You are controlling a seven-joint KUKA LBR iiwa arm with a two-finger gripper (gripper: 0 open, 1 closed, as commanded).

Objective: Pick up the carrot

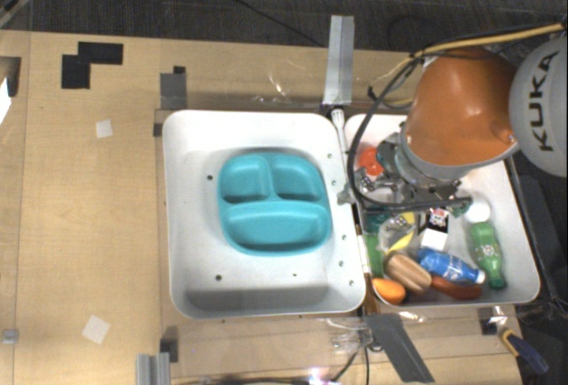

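- We see the gripper (415, 201) low over the right bin (524, 281), mostly hidden beneath the orange band (461, 113) of the arm; we cannot tell whether it is apart or together, and nothing shows held in it.
- We take the orange item at the bin's near-left corner to be the carrot (388, 289). It lies toward the view's bottom from the gripper and slightly left, near it.
- The bun-like piece (408, 271) touches and partly covers the carrot, so we cannot read its long axis.
- The blue bottle (451, 267) lies just beyond the bun.
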